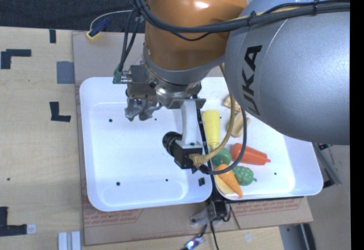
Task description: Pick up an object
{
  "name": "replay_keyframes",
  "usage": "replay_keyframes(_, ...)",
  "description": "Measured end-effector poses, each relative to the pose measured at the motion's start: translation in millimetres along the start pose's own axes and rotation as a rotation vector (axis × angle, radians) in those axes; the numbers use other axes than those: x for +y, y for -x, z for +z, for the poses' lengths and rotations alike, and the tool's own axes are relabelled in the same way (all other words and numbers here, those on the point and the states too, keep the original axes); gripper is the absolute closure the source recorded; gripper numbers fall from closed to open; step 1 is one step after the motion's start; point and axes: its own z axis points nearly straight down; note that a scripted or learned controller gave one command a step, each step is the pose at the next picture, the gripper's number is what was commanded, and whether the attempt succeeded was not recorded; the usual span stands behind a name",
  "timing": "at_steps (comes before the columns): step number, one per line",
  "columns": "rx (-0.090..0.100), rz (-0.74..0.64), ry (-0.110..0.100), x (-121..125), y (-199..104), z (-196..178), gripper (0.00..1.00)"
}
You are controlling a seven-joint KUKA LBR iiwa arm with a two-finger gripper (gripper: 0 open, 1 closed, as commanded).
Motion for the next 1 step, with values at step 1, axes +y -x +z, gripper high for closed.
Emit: replay_keyframes(1, -0.008, 0.004, -0.013, -0.9, -1.7, 100.3, 1.0)
